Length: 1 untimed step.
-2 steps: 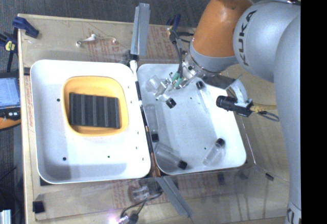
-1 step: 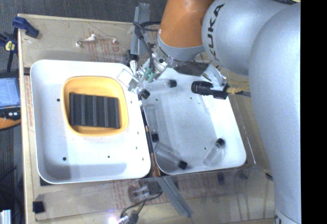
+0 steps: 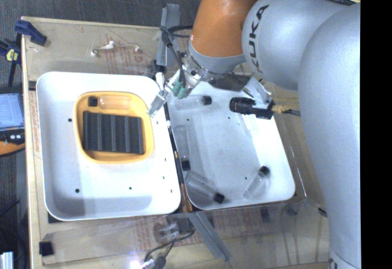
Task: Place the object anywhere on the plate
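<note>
A yellow plate (image 3: 148, 139) with a dark ridged insert (image 3: 114, 132) lies in the left bin (image 3: 55, 188). A clear tube with a black cap (image 3: 93, 102) rests along the plate's far edge. My gripper (image 3: 159, 93) hovers over the divide between the two bins, just right of the plate's far right corner. Its two pale fingertips (image 3: 157, 104) stand apart, open, with nothing between them. Several more clear tubes with black caps lie in the right bin (image 3: 233, 139), one (image 3: 199, 102) close beside the gripper.
The arm's orange band (image 3: 223, 13) and grey wrist overhang the right bin's far side. A black cylinder (image 3: 248, 106) juts from the wrist. Other tubes lie at the right bin's near edge (image 3: 203, 190) and near right corner (image 3: 257, 182).
</note>
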### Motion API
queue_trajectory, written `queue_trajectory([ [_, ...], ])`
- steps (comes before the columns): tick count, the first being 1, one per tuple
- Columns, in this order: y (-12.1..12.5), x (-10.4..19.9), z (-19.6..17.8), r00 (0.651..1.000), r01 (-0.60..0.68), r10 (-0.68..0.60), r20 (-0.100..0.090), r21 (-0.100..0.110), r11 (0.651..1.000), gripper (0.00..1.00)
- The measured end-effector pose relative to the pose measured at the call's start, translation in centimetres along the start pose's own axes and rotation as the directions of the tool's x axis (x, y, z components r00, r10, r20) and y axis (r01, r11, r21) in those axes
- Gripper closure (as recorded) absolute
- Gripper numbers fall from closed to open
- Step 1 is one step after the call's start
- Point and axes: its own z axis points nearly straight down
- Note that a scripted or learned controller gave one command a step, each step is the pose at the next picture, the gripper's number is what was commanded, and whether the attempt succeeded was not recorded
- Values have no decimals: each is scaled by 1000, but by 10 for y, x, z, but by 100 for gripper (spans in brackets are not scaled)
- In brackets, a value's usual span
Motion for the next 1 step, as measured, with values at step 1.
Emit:
queue_trajectory([
  [1, -17, -32, 25, 1000, -22, 22, -3, 4, 1000, 0],
])
